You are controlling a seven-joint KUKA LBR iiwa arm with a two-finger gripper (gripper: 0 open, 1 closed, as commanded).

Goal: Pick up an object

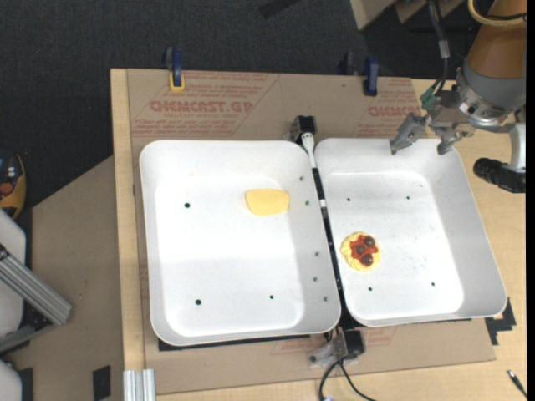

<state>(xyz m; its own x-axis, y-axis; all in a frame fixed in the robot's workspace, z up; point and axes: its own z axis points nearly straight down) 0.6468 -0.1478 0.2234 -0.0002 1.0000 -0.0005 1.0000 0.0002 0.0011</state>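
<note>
A pale yellow, flat rounded piece (267,201) lies in the left white bin (167,249), toward its upper middle. A small yellow disc topped with red and dark bits (361,251) rests in the right white bin (456,249), near its left wall. My gripper (425,138) hangs above the far edge of the right bin, well away from both objects. Its two grey fingers (405,135) are spread apart with nothing between them.
The bins sit side by side on a brown board (125,140), clamped at the back by two blue clamps (175,63). A black bar (316,182) runs between the bins. Dark carpet lies beyond the board.
</note>
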